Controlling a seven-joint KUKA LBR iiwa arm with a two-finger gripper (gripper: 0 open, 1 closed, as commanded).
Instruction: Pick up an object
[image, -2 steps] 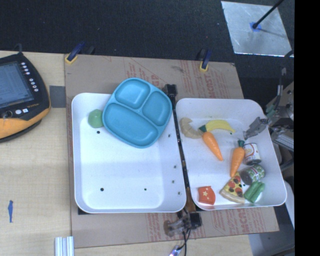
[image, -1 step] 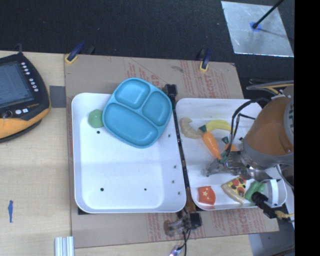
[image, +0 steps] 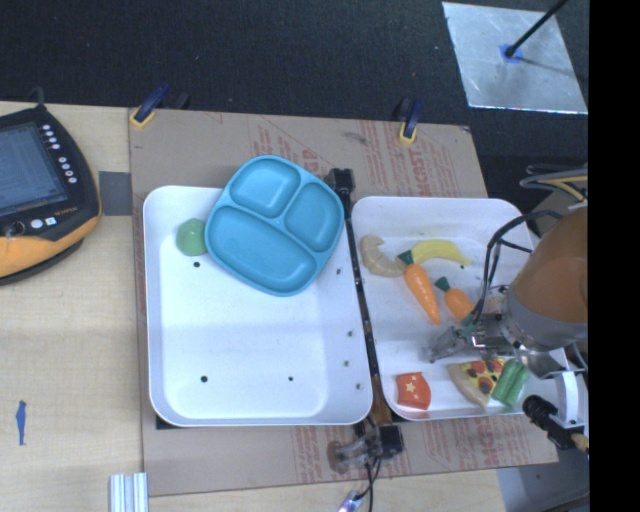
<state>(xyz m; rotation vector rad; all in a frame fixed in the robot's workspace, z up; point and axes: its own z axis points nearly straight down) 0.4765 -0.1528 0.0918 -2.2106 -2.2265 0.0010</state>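
Wooden counter (image: 70, 340), two white bins. Right bin (image: 385, 215): toy carrot (image: 421, 289), long axis diagonal, tip lower right. Hand (image: 455, 343) beside it, grip state indiscernible.

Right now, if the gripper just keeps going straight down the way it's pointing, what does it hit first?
Probably the right bin's white floor, beside the pizza slice. The gripper hangs over bare floor left of that slice, though its height is hard to judge.

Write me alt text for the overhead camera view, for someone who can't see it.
A grey robot arm with an orange band reaches from the right, its gripper low over the right bin among toy food: carrot, banana, pizza slice. The left bin holds a blue divided plate on its top edge and a green ball.
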